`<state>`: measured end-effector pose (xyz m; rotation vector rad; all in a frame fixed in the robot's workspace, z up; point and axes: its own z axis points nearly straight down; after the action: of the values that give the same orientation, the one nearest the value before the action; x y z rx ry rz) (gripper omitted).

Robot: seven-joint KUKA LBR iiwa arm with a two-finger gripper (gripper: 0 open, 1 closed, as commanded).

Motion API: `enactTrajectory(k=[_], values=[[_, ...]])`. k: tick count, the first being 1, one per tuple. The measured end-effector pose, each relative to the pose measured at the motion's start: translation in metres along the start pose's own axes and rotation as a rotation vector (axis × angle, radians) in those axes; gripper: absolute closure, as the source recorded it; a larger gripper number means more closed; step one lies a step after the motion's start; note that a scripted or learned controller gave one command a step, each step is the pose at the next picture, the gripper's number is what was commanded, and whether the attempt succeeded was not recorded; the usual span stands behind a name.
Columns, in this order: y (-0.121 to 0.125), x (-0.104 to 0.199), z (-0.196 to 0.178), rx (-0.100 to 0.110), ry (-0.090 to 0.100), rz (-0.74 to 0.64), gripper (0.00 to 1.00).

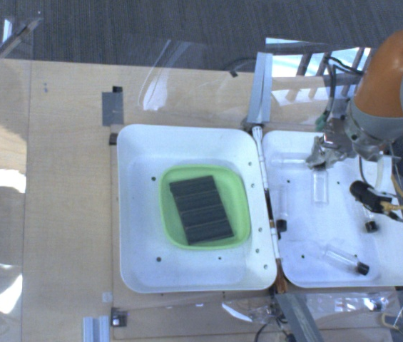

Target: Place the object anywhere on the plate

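Although the dark ribbed rectangular block [200,210] lies on the green square plate [240,204], the hand [320,155] hangs well right; grip state indeterminate.

A pale wooden bench [51,191] under glaring light patches, with dark grey ribbed carpet [151,9] behind.

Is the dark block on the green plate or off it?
On it. The dark block lies flat inside the green plate, green rim showing all around.

One camera hung above the bench [58,191], looking down aslant (not very near) on both bins [133,212].
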<state>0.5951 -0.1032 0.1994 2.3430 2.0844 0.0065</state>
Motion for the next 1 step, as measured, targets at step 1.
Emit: enactTrajectory(k=[1], values=[[-0.0167,0.1094,0.0145,0.003,0.002,-0.064,1.0]])
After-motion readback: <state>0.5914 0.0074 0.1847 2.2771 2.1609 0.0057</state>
